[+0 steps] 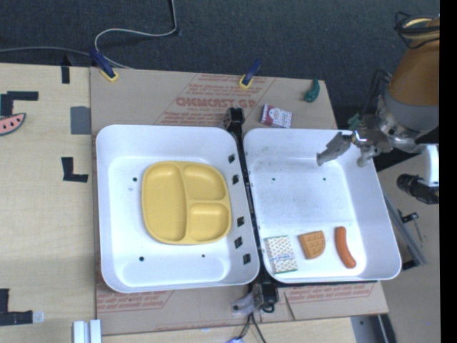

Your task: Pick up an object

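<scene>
Three small items lie along the front of the right bin (371, 191): a white patterned packet (280, 254), an orange waffle-like piece (312, 244) and a red-orange sausage (345, 246). My gripper (348, 149) hangs over the bin's far right corner, well away from all three. Its two grey fingers (330, 151) are spread apart with nothing between them. The arm's orange band (418, 73) rises at the right edge.
The left bin (118, 191) holds a yellow divided plate (187, 201). A small red and white packet (275, 116) lies on the cardboard behind the bins, with clips and a cable farther back. A black hinge strip runs between the bins.
</scene>
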`<action>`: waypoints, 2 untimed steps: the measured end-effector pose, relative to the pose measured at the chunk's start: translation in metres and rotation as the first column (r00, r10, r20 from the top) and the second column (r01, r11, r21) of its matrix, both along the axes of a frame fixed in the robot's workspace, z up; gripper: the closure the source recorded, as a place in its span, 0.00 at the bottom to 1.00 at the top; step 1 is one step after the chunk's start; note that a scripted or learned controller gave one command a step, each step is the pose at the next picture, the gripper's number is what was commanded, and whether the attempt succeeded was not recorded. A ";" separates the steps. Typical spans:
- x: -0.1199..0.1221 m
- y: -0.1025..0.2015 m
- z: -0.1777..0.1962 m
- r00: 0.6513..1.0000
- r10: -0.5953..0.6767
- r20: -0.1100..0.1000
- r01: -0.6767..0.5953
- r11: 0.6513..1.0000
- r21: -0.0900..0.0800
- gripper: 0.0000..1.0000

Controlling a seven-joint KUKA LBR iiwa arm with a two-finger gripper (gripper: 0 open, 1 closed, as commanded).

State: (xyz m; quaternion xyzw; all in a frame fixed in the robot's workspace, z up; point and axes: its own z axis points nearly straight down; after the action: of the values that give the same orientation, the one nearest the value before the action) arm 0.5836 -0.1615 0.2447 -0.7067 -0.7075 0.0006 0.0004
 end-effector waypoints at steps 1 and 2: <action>-0.004 -0.053 -0.158 1.000 0.000 0.004 0.000 1.000 0.000 0.00; -0.045 -0.053 -0.158 1.000 0.000 0.007 0.000 1.000 -0.003 0.00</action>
State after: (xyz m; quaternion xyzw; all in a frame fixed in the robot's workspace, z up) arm 0.5382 -0.2148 0.0868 -0.7068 -0.7074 -0.0009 -0.0029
